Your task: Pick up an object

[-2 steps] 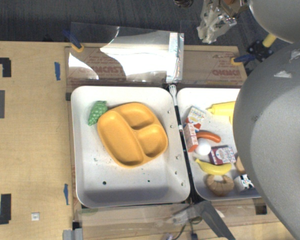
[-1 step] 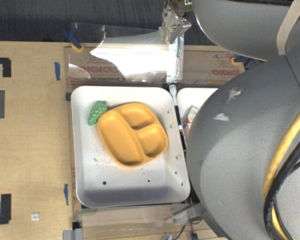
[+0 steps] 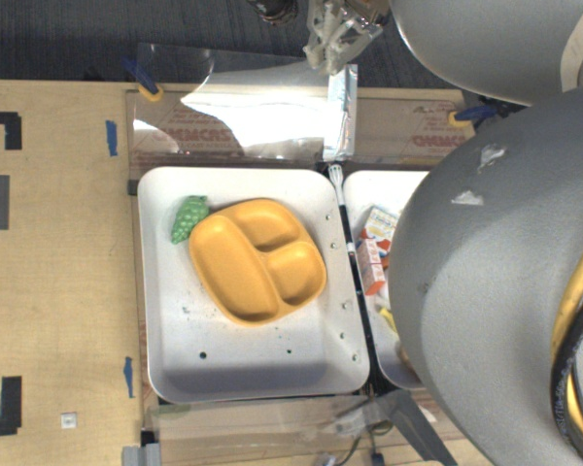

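A: What lies around the left bin [image 3: 165,357]?
B: The grey arm [image 3: 505,289] bulks over the right bin [image 3: 408,184] beside it. Whether its gripper grips anything, I cannot tell.
A: Inside it?
B: A yellow divided tray [image 3: 257,260] sits mid-bin; green grapes [image 3: 187,217] touch its upper-left edge. A small carton [image 3: 374,250] lies just beyond the divider.
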Robot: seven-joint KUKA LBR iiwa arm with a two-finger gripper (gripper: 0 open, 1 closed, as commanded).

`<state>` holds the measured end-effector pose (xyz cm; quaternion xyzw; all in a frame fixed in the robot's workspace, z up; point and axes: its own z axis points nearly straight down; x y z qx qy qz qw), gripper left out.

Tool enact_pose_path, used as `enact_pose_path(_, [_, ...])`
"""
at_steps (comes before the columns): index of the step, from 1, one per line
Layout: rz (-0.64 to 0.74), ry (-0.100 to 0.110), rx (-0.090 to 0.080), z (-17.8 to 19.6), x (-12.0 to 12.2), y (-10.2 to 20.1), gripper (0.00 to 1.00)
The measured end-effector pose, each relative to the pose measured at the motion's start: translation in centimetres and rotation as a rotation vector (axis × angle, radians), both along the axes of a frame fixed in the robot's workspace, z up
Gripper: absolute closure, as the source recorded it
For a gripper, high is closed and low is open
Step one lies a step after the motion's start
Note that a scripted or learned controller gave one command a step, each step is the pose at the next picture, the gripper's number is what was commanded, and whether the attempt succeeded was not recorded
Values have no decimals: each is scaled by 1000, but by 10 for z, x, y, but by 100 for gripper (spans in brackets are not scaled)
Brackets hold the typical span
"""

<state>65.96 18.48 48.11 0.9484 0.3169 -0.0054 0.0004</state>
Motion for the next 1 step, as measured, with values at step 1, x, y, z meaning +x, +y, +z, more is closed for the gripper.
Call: enact_pose_path(1, [2,7,-4,7,0,2,100])
